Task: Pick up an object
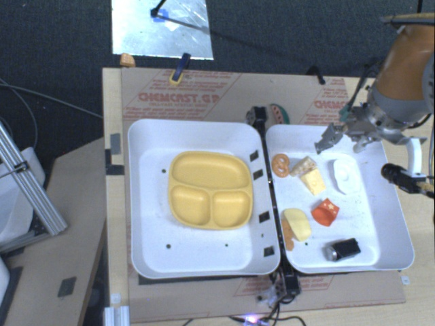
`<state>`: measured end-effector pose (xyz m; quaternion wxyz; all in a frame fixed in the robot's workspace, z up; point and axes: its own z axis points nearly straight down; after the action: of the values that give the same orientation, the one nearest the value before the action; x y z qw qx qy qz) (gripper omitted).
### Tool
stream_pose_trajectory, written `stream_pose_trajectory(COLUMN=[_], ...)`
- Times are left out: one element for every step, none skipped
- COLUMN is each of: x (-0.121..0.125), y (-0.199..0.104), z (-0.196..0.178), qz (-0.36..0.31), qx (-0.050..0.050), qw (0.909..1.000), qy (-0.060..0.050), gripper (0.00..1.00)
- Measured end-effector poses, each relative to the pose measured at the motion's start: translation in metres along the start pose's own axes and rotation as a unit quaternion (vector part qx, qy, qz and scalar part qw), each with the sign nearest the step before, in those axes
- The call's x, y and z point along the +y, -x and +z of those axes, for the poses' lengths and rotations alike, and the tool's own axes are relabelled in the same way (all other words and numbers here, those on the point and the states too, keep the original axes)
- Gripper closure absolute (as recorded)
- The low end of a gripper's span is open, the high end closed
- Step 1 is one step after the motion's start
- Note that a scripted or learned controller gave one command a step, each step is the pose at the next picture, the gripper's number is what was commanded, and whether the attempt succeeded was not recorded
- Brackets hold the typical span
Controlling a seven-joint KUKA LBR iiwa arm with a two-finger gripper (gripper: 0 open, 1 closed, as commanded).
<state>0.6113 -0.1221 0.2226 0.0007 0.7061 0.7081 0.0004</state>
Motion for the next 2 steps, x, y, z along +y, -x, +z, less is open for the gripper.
stream_pose_trajectory(x=[-0.002,-0.06], y=[0.064,0.029], z=[0.076,0.142], qz=[0.003,0.001], qx=[0.0,0.002], qw=[1.0,1.0], qy=[-0.001,-0.005], gripper=[0.0,0.0])
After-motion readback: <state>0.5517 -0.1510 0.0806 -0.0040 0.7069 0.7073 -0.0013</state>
